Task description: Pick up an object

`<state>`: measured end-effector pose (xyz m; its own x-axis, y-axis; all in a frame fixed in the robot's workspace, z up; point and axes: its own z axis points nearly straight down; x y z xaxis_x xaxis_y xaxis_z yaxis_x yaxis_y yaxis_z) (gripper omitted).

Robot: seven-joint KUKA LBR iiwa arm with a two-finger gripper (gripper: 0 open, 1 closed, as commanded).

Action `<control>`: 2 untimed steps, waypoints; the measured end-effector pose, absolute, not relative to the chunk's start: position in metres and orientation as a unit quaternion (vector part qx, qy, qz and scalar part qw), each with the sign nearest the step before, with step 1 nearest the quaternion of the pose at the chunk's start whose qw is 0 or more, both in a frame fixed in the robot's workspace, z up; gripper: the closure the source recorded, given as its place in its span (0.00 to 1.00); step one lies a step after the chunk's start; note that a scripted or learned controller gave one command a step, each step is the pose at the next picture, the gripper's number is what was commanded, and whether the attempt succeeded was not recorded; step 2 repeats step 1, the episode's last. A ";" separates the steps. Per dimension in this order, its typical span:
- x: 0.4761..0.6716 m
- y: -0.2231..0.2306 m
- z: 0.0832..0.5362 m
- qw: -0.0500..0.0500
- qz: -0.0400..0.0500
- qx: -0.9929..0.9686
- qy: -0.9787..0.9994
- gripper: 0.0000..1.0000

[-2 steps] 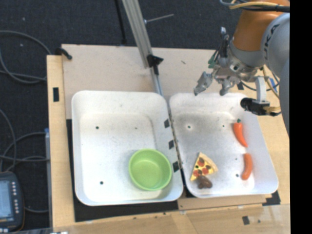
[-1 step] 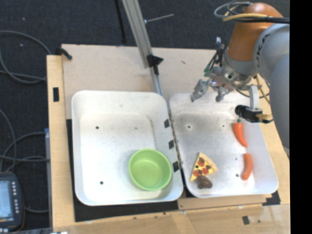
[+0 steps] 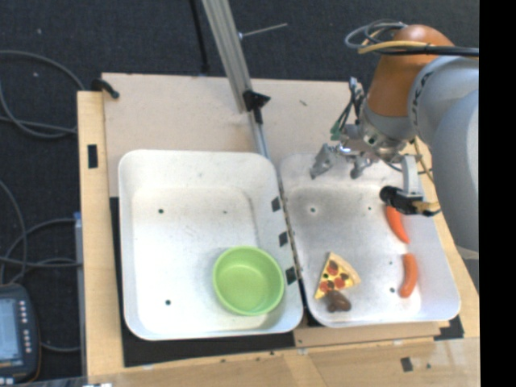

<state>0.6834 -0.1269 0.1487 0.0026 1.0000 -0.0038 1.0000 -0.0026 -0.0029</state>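
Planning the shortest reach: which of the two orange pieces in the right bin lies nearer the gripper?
The upper orange piece, slanted, is closer to the gripper; the lower orange piece lies farther down.

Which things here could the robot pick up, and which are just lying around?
For the job:
- gripper
- toy pizza slice
- brown lump beside the pizza
- orange carrot-like toy
- reddish sausage
- green bowl

Just lying about:
- metal rail
- cables off the bench
- small screen
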 end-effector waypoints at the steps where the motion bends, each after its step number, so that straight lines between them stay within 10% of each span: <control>1: 0.685 -0.128 0.164 0.003 0.000 0.708 0.706 1.00; 2: 0.685 -0.128 0.164 0.003 0.000 0.708 0.706 1.00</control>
